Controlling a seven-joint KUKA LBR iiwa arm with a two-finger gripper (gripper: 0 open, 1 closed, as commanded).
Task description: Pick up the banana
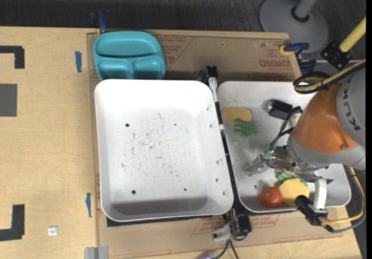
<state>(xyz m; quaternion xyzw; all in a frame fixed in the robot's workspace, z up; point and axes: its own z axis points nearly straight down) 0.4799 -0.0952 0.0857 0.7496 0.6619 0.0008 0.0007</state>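
Task wasn't done at this pt: nothing was visibly lifted, and I couldn't make out anything betw. my jaws. My gripper (256, 166) hung low inside the right bin (250, 94), over the middle of its floor, w/ my orange-banded wrist covering much of the bin's right half. How wide the jaws stood I couldn't tell: the metal tip was small and blurred against the white floor, so no claim either way

The banana (293, 189), as best I could judge, was the bright yellow piece by the bin's near edge, partly hidden under my wrist. It was touching or just beside a red tomato (271, 196) on its left, w/ a bit of green (285, 176) peeking out just above it. It lay on the bin floor, near my gripper but off to the right & toward the near rim, i.e. not under the jaws. A paler yellow piece (237, 115) sat toward the bin's far left corner w/ a spiky green thing (246, 129) beside it. That one didn't read as a banana to me, tho I wasn't certain

Left to do, by my reckoning: all of it – line up over the banana, close on it, lift
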